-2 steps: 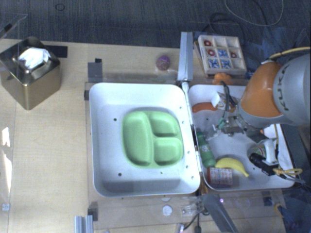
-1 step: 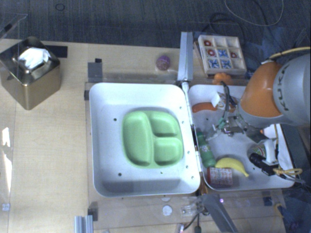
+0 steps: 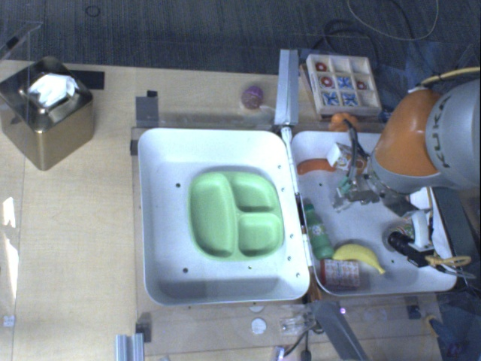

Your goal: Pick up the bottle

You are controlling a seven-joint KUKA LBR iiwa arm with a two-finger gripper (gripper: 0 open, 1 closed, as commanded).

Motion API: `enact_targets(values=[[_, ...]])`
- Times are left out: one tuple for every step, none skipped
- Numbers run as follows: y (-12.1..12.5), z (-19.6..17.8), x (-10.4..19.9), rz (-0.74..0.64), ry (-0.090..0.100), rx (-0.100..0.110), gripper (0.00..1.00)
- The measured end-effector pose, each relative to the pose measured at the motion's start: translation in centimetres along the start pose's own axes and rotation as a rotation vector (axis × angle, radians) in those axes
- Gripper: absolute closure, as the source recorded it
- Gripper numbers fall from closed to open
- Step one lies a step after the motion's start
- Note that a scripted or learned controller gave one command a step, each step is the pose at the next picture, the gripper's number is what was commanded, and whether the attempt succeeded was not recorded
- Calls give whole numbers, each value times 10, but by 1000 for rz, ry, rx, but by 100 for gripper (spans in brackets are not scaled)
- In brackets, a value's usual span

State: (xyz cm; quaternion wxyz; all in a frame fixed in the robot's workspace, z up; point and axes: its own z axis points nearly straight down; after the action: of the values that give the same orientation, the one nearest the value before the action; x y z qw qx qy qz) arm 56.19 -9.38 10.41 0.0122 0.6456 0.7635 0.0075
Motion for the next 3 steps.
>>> enact_targets(values=[[-1, -83, 66, 250, 6, 21, 100], [5, -82, 73, 144, 6, 21, 100], [-23, -50, 5, -76, 9, 22, 100]])
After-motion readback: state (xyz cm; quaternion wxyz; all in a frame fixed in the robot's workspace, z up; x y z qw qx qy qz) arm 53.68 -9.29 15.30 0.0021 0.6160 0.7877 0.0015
